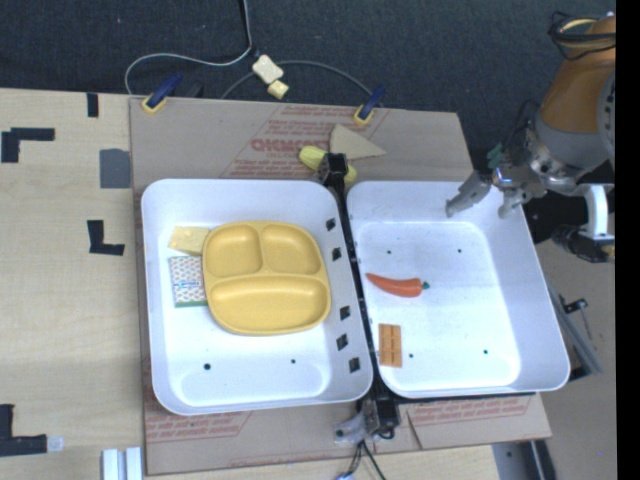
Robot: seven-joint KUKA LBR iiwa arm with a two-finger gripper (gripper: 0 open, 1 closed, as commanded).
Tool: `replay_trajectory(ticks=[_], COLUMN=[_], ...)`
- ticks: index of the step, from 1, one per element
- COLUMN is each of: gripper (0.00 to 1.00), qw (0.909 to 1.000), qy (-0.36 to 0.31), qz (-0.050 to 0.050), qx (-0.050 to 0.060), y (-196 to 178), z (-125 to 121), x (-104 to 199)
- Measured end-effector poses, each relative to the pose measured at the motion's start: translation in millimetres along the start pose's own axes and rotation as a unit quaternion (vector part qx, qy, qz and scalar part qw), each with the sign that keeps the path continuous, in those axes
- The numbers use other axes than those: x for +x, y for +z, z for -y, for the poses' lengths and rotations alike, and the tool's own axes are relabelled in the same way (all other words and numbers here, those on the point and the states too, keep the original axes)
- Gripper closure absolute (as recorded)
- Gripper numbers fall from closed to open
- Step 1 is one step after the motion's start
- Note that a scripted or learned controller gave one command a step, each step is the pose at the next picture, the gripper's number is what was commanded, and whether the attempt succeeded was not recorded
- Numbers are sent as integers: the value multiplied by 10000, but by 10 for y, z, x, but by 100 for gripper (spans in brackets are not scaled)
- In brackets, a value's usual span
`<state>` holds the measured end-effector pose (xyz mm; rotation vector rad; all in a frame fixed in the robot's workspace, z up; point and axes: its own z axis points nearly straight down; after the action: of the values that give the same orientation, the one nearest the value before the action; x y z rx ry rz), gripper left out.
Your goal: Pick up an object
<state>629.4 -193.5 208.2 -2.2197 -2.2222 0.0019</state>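
While my tool (487,196) hangs spread wide over the right bin's (530,298) far edge, it holds nothing. An orange pepper (394,285) lies well apart below.

**Around the cardboard sheet**

You have a brown cardboard sheet (290,138) lying on the wooden bench (60,368). Two blue clamps grip its far edge, one at the left corner (160,95) and one further right (370,103). Beyond that edge lies a thin cable (240,18) with a white connector (266,68). Left of the sheet, black tape marks (100,236) sit on the bench.

camera view: fixed overhead | slanted down | both bins (160,268) framed
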Motion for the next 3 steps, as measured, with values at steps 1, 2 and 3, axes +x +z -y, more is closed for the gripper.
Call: replay_trajectory(ticks=[1, 2, 3], gripper=[0, 0, 0], qw=[10000, 10000, 10000], qy=[-11, -6, 11], qz=[-13, 16, 9], qx=[26, -20, -38], y=[420, 1266, 1210], z=[356, 575, 1459], x=[623, 914, 971])
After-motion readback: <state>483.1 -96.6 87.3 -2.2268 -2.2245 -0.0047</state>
